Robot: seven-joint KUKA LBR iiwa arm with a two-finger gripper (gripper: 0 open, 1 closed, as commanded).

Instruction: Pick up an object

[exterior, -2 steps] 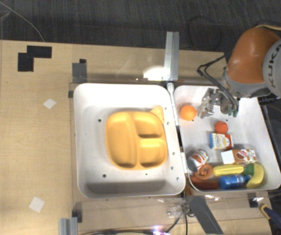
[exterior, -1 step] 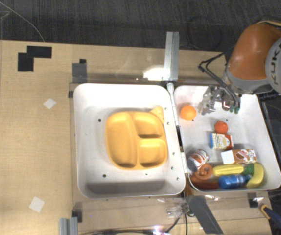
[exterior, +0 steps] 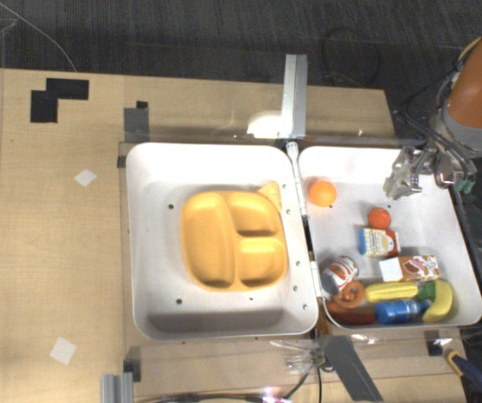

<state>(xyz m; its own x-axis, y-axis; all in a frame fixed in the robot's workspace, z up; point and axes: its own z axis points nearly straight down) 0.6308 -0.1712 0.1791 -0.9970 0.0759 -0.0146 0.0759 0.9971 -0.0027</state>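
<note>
I've got the claw (exterior: 406, 177) hovering at the right bin's (exterior: 354, 159) far right corner; whether it's parted or closed, I cannot tell, and nothing sits between its tips. Open white floor runs along that far edge, just an orange ball (exterior: 322, 192) near the divider. The clutter crowds the near edge: a yellow banana (exterior: 402, 291) lying lengthwise along it, smooth and bright.
</note>
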